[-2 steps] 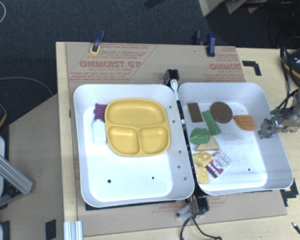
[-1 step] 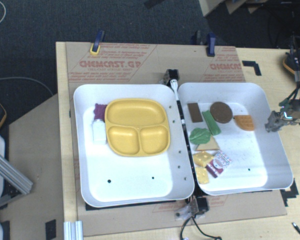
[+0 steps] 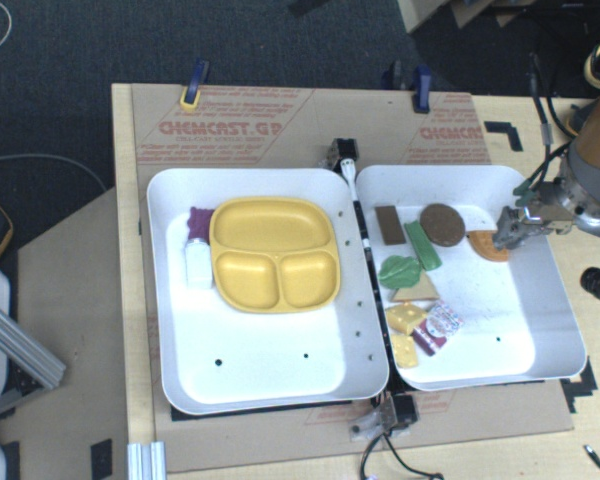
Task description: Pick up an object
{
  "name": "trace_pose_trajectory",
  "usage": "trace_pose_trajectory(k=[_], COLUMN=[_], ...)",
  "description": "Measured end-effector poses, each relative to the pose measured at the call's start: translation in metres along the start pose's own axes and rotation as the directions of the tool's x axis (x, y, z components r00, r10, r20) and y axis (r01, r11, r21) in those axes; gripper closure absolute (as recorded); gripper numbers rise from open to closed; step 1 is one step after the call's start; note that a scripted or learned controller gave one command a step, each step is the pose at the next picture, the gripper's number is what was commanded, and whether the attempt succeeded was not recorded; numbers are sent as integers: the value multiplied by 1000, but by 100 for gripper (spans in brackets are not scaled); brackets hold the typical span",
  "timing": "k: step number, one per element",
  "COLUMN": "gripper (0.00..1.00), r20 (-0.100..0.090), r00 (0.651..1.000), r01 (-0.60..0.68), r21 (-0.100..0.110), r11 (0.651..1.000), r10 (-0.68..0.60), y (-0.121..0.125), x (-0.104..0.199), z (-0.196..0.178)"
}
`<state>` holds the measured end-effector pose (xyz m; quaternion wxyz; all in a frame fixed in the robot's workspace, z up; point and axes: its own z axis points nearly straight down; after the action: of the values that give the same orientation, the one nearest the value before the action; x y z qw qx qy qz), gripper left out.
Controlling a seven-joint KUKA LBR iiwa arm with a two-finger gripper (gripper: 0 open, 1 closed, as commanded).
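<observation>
Two shallow white bins sit side by side on the desk (image 3: 280, 128), which is covered by a brown printed sheet. The left bin (image 3: 250, 368) carries a yellow divided plate (image 3: 275, 253), with a purple item (image 3: 199, 222) and a small white object (image 3: 197, 264) tucked against the plate's left edge. The right bin (image 3: 520, 348) has its things gathered mostly toward its left and rear: a dark brown bar (image 3: 388, 224) near the rear left, a round brown disc (image 3: 443, 224) just beside it, a green stick (image 3: 421, 245) lying at a slant between them, a green leaf-shaped piece (image 3: 399, 269) below that, a tan wedge (image 3: 417, 290), some yellow pieces (image 3: 404, 323), and a small crinkled packet (image 3: 439, 326) with red on it. An orange round slice (image 3: 490, 245) lies near the bin's right rear. The arm reaches in from the right, and the gripper (image 3: 507, 233) hangs low just over that orange slice, its tip at the slice's right edge. Whether the gripper is open, closed or gripping anything cannot be told from this angle.
</observation>
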<state>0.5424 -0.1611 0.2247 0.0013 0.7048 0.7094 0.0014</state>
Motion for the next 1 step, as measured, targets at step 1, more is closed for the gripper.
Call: trace_pose_trajectory(k=[1], gripper=[100], r20=[0], r00=[1000], r01=[-2], r21=[3], r11=[1000], r10=[2], y=[11], x=[42], z=[3])
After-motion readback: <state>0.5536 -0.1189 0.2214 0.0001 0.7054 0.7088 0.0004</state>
